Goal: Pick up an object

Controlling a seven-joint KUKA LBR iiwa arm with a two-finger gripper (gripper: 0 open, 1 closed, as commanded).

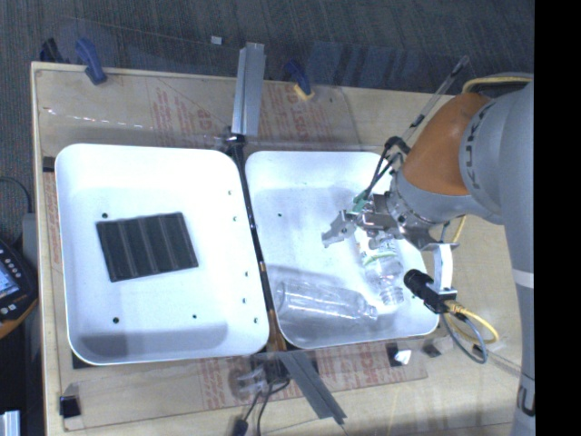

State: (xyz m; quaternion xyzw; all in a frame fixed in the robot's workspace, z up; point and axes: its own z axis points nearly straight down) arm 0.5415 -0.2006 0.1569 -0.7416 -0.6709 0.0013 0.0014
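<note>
Here, a pale wooden bench (363,112) is filling most of the frame, printed with faint red lettering, and dark grey carpet (272,12) is showing along the top edge. Two blue clamps (91,60) are gripping the bench's upper edge. Two shallow white bins are sitting side by side, touching along a dark seam at the centre. The left bin (82,316) is holding a dark ribbed slab (147,245), lying flat in its middle left. A grey metal bar (247,89) is standing above the seam, and another bar (313,393) is angling out below it.

The right bin (290,180) is carrying two clear plastic bottles: one large bottle (322,301) is lying on its side along the bin's lower edge, and a smaller bottle (383,266) is lying in the right part. The arm (472,153) is reaching in from the right of the frame, and its gripper (363,230) is hovering at the smaller bottle's upper end; whether it is clenched or released cannot be told. At the far left edge, a black handheld device (11,280) is resting.
</note>
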